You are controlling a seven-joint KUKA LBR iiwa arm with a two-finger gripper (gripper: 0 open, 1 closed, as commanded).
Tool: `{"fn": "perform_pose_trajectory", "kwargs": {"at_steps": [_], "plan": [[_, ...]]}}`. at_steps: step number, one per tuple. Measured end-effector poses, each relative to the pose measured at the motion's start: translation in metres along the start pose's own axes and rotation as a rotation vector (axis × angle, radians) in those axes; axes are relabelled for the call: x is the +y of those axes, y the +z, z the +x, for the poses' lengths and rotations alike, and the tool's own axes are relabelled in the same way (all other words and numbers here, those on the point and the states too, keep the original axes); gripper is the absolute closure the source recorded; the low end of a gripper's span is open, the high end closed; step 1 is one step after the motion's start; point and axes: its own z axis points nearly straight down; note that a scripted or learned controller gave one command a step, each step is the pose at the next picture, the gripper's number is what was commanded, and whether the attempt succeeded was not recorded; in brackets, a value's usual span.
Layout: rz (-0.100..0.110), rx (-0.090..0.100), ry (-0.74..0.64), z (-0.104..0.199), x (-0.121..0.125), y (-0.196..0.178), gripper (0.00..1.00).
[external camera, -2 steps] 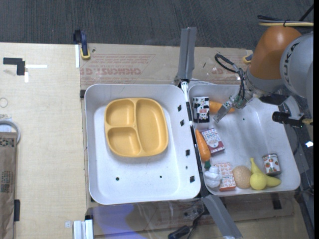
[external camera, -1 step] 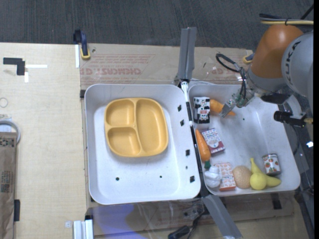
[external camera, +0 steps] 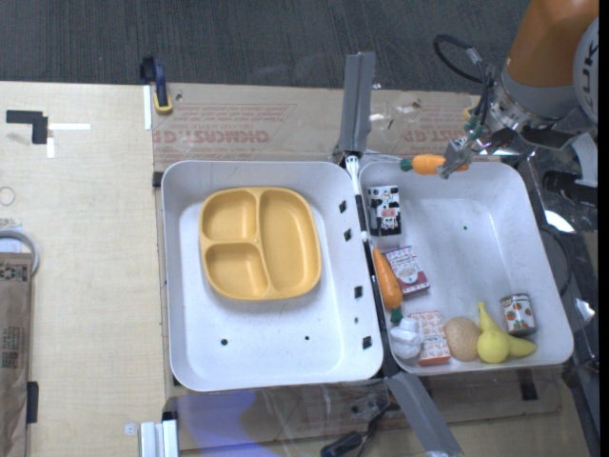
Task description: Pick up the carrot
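Seemingly right at the tip of the tool [external camera: 457, 158], the short orange plastic carrot with a green end [external camera: 424, 165] lies level across the back rim of the right-hand shallow white bin [external camera: 481, 236], near that bin's back left corner. The carrot's orange end meets the tool, but the small dark parts there blur together, so I cannot tell whether the tool is spread, pressed together or pinching it. The grey arm with its glossy orange band [external camera: 557, 22] slants in from the upper right.

On the right bin's smooth floor, a black-and-white printed carton [external camera: 384, 208] stands by the left wall. Below it a longer orange tapered toy [external camera: 386, 277] lies along that wall, just beside a small red-patterned box [external camera: 408, 270]. Along the front wall sit a white crumpled piece [external camera: 404, 336], a second small printed box [external camera: 433, 337], a tan egg-shaped piece [external camera: 462, 339], a yellow pear-shaped toy [external camera: 495, 341] and a short labelled can [external camera: 517, 314]. The bin's middle and back right are bare, leaving open room under the arm.

The left-hand shallow white bin [external camera: 176, 284] with rounded corners holds a matte yellow three-compartment plate [external camera: 259, 244], apart from every wall. Both bins rest on the pale brown worktop [external camera: 76, 255].
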Motion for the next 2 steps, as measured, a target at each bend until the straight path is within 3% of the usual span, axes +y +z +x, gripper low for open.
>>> {"fn": "perform_pose_trajectory", "kwargs": {"at_steps": [1, 2], "plan": [[0.002, 0.0, -0.002, -0.001, 0.001, -0.007, 1.0], [0.029, 0.003, 0.01, 0.058, 0.018, 0.031, 1.0]]}}
